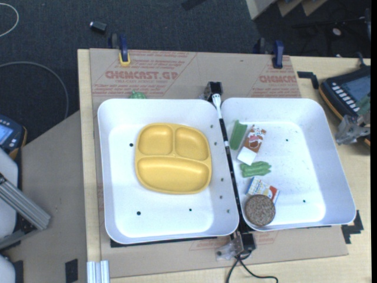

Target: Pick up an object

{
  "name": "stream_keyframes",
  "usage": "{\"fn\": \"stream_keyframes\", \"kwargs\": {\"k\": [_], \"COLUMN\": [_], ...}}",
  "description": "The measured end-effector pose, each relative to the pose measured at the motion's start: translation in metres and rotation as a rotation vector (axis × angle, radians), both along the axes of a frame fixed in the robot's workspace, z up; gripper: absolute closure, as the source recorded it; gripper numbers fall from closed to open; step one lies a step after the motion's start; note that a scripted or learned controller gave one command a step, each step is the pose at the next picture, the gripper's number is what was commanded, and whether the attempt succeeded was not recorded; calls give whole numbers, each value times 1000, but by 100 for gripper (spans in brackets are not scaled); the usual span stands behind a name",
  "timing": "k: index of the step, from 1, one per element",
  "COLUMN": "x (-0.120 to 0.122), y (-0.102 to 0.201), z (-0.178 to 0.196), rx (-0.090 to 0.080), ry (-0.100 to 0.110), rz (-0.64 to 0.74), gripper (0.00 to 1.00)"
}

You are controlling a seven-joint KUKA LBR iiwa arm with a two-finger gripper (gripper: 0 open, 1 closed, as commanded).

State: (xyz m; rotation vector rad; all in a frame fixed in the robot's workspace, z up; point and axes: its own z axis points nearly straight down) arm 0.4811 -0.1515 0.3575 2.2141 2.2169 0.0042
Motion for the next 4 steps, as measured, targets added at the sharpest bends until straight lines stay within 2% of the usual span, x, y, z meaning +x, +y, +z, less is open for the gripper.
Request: {"fn": "stream_keyframes", "kwargs": {"k": [1,2,3,4], "x": [-2,-3,-1,-1], "y": [76,147,204,186], "z": [-59,-116,-48,-17], "rx": [8,8,7,4], "ry": [16,17,0,3], "rz": [6,6,8,-3], "gripper": [100,100,100,100]}}
